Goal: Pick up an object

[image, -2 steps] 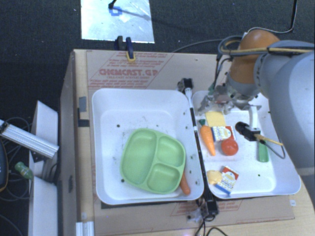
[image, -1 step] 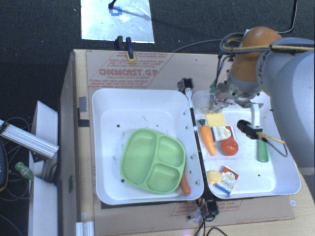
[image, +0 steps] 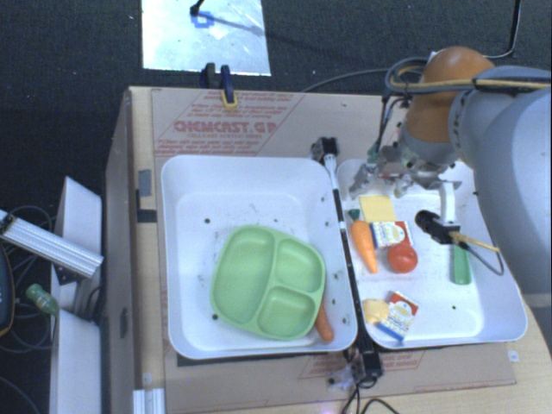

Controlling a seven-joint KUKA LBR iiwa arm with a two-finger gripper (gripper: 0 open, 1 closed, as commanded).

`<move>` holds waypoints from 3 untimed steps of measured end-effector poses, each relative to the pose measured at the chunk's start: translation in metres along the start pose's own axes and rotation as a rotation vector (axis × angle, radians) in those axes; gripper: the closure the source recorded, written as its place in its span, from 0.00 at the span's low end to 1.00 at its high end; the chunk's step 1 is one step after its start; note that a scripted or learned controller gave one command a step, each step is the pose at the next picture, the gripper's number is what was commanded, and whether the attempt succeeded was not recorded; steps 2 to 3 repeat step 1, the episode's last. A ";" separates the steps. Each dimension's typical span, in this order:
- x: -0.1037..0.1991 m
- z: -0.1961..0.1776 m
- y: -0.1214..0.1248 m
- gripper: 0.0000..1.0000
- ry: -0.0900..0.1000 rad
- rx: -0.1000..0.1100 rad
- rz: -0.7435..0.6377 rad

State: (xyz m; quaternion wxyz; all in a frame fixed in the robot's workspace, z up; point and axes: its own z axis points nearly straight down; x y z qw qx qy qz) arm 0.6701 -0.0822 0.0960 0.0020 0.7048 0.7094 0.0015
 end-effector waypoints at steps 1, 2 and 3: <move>-0.054 0.012 -0.002 0.00 -0.001 0.003 0.005; -0.054 0.012 -0.002 0.00 -0.001 0.003 0.005; -0.054 0.012 -0.002 0.00 -0.001 0.003 0.005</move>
